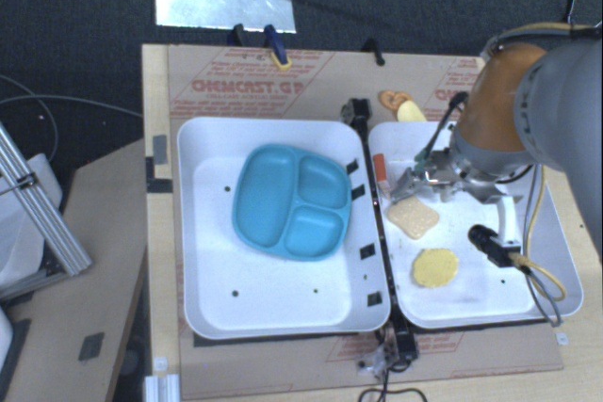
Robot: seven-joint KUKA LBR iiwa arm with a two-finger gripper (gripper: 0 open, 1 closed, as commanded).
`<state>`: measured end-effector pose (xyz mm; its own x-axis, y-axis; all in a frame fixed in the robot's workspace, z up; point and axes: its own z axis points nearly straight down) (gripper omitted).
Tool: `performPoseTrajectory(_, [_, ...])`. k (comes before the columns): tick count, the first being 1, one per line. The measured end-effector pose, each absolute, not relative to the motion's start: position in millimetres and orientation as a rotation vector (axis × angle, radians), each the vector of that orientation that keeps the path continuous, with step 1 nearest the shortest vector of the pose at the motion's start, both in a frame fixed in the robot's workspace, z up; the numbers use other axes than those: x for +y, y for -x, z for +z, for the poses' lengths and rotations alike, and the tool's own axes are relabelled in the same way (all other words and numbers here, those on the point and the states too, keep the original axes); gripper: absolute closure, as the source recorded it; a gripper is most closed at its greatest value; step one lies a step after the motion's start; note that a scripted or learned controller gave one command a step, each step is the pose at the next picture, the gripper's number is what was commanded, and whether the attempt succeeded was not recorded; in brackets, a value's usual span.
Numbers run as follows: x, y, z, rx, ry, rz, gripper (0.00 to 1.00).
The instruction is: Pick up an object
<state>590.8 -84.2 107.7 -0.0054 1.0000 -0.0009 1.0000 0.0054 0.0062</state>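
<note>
The right bin [528, 297] holds a beige square cracker-like piece [413, 219], a round yellow piece [434, 267] nearer the front, and a small red-orange stick [380, 169] along its left wall. My gripper [416, 185] hangs low over the bin's left half, just above the far edge of the beige piece and right of the stick. Nothing visibly sits in the gripper. The arm's grey body and orange band [499, 104] cover the bin's far right part.
The left bin [212, 297] carries a blue divided plate [290, 201]. A pale yellow object [411, 112] and an orange one [392, 99] lie on the bench behind the right bin. A black connector with a cable [492, 246] hangs from the arm over the right bin.
</note>
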Motion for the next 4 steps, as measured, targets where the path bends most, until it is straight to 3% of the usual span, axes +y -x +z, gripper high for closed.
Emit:
performPoseTrajectory(1, [-109.9,-536.8,89.9,2.214,-2.211,0.023,0.0])
performPoseTrajectory(2, [-57.1,-586.2,187.1,2.225,-2.212,0.006,0.0])
performPoseTrajectory(3, [-34.8,-502.6,183.9,2.225,-2.223,-0.002,0.0])
performPoseTrajectory(4, [-108.5,-527.6,115.7,2.222,-2.216,0.005,0.0])
